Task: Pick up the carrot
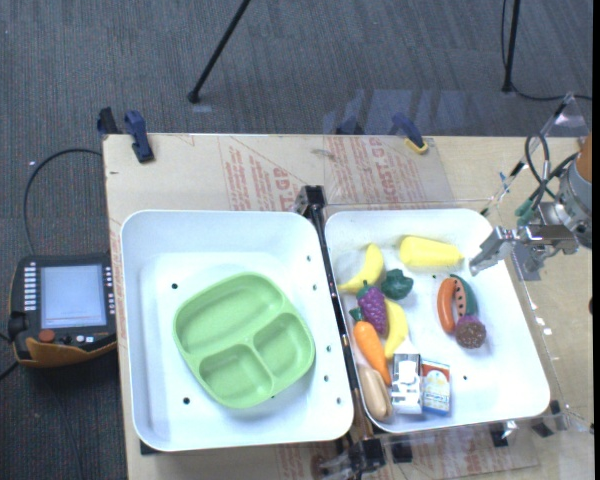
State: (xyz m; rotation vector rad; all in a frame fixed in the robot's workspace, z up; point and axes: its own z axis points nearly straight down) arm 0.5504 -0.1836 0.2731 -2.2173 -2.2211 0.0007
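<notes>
The carrot [371,347] lies at the lower left of the right bin [520,388], wedged between grapes [374,309] and bread roll [376,393]. The gripper [515,251], at the frame's right edge, appears open. Approach vertically; align across the carrot's width.

Green tray [242,340] in L bin [140,268]; R bin [500,368]: bananas [365,268], grapes [374,308], hotdog [451,303].

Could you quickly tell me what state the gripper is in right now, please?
Gripper: state cannot be told; it sits over the right bin's right edge, away from the carrot.
</notes>
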